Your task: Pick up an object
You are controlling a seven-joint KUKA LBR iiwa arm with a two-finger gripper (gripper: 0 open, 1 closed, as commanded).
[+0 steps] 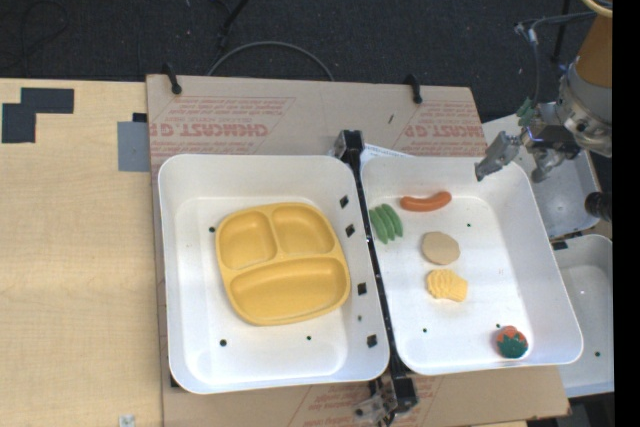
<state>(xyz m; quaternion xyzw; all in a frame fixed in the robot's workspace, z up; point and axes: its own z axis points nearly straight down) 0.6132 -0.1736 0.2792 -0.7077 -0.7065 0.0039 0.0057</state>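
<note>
The right bin [540, 260] holds several toy foods. An orange-red sausage [426, 202] lies near its far edge, with a green bean pod [386, 222] to its left by the divider. A tan round piece [440, 247] and a yellow ridged piece [447, 286] sit in the middle. A red and green strawberry [512, 342] rests in the near right corner. My gripper [520, 159] hovers over the bin's far right corner, open, with nothing between its fingers. It stands well to the right of the sausage.
The left bin [190, 215] holds a yellow divided plate [283, 262]. A black divider [365, 255] separates the two bins. Cardboard [300, 120] lies under both. The arm's orange band [600, 45] rises at the far right.
</note>
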